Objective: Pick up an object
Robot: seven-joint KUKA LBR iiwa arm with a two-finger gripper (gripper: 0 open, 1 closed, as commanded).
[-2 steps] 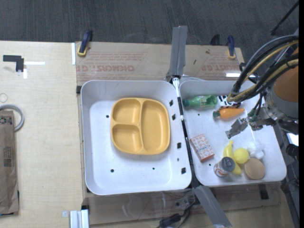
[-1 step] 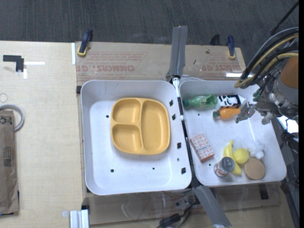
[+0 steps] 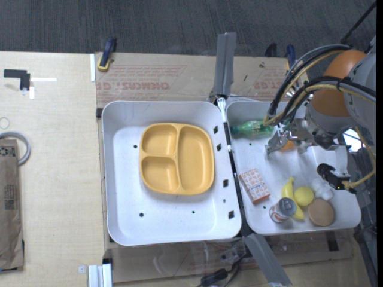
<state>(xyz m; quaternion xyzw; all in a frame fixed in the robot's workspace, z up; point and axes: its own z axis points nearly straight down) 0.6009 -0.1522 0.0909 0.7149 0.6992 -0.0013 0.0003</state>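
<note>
From my remote station I see the arm (image 3: 335, 94) reaching in from the right over the right bin (image 3: 258, 217), its orange band above the wrist. The gripper (image 3: 276, 143) hangs low over the upper part of that bin, and I cannot tell whether it is apart or together: cables and the wrist body crowd that spot.

Just left of the gripper, a green bottle (image 3: 251, 127) lies on its side against the bin's back wall, close to the divider between the bins. A small orange object (image 3: 289, 143) sits right beside the gripper, partly hidden by it; I cannot say what it is.

The other candidates lie toward the near half of the right bin. A small red-and-white box (image 3: 254, 185) rests near the left wall. To its right, a banana (image 3: 289, 189) touches a yellow ball (image 3: 304, 196); a brown round object (image 3: 321, 212) sits just beside the ball, near the corner. A small can (image 3: 281, 210) lies below the banana, touching the cluster. A small white item (image 3: 325, 191) sits near the right wall, under a black cable end.

In the left bin (image 3: 119, 220), a yellow divided plate (image 3: 177, 158) lies flat, well apart from the gripper.

A brown paper bag (image 3: 10, 202) rests on the bench at far left.
</note>
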